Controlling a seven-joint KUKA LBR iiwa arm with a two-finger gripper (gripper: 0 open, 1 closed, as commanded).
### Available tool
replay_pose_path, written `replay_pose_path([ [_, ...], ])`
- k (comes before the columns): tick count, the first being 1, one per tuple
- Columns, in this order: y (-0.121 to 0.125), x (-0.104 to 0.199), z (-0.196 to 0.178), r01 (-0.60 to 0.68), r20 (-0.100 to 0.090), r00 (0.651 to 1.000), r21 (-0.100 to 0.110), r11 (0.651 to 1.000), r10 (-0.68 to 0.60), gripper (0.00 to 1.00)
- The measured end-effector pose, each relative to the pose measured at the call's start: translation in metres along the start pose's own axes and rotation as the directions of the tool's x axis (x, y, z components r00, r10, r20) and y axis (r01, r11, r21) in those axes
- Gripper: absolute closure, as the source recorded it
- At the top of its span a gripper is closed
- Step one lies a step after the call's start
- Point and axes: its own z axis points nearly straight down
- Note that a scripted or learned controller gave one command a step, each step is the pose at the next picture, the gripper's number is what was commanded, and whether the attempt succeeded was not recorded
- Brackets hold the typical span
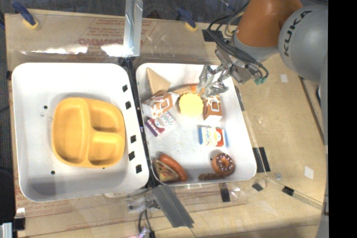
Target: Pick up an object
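Robot lab: KUKA arm (301,36), taped bench (279,131), toy food in white bin (245,136).

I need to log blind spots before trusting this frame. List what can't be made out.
- Gripper, camera view: metal glare blurs the fingers; grasp unclear.
- Carrot: right end hidden behind the gripper.
- Carton: label too small to read.
- Arm: cut off by the right side.

The grey KUKA arm (304,36) with its orange band (265,17) reaches in from the right, wrist bent downward. Below the band, dark cables loop around the wrist. The metal two-finger hand (212,83) hangs at the arm's lower left, pointing down.
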Motion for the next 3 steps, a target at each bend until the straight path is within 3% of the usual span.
replay_pose_path([
  [1,0.000,0.000,0.000,-0.001,0.000,1.000,0.000,1.000,0.001,0.00],
  [2,0.016,0.030,0.064,-0.051,0.003,0.999,0.002,0.999,0.051,0.00],
  [3,0.013,0.022,0.040,-0.045,0.022,0.999,0.016,0.999,0.044,1.00],
])
